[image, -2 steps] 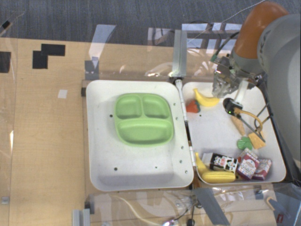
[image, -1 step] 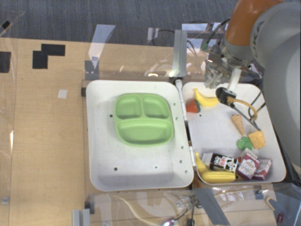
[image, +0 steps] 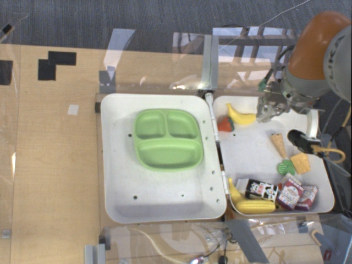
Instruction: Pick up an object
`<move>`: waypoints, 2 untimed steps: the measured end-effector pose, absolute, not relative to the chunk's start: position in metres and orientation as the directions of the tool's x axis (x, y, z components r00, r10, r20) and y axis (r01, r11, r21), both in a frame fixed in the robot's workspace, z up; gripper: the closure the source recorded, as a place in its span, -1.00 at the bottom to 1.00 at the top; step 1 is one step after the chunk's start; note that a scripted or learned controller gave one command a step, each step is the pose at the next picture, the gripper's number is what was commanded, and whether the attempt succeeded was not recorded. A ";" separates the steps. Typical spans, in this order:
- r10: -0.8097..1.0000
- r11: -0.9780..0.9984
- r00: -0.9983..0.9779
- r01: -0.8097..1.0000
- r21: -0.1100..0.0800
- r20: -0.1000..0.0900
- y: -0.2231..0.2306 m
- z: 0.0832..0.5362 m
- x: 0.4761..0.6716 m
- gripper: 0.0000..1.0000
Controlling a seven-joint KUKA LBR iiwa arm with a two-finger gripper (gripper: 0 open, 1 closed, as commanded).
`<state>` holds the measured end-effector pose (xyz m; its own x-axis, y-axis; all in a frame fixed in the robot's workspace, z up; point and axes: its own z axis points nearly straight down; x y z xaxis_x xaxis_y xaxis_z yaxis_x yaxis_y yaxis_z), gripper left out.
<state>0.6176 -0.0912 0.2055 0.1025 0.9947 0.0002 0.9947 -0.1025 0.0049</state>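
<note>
My gripper [image: 267,113] hangs over the far part of the right bin [image: 250,153], coming in from the right. Its tip is right beside the right end of a small yellow banana [image: 240,115], which lies on the bin floor by the far wall. Nothing shows between the gripper and the floor, so I see no object held. A red toy fruit [image: 224,125] lies just left of the banana, against the divider between the bins.
The left bin [image: 118,191] holds a green divided plate [image: 167,138]. In the right bin lie an ice-cream cone [image: 278,144], a green piece [image: 285,166], a yellow wedge [image: 300,163], a black-and-white box [image: 260,190], red packets [image: 297,194] and a second banana [image: 250,204] along the near wall.
</note>
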 end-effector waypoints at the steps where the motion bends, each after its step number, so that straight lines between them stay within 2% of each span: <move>1: 0.995 -0.099 0.099 0.995 0.011 0.001 -0.090 0.217 0.619 1.00; 2: 0.995 -0.099 0.099 0.995 0.010 0.001 -0.090 0.217 0.619 -1.00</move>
<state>0.6193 -0.0900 0.2173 0.0994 0.9950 0.0012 0.9950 -0.0995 0.0104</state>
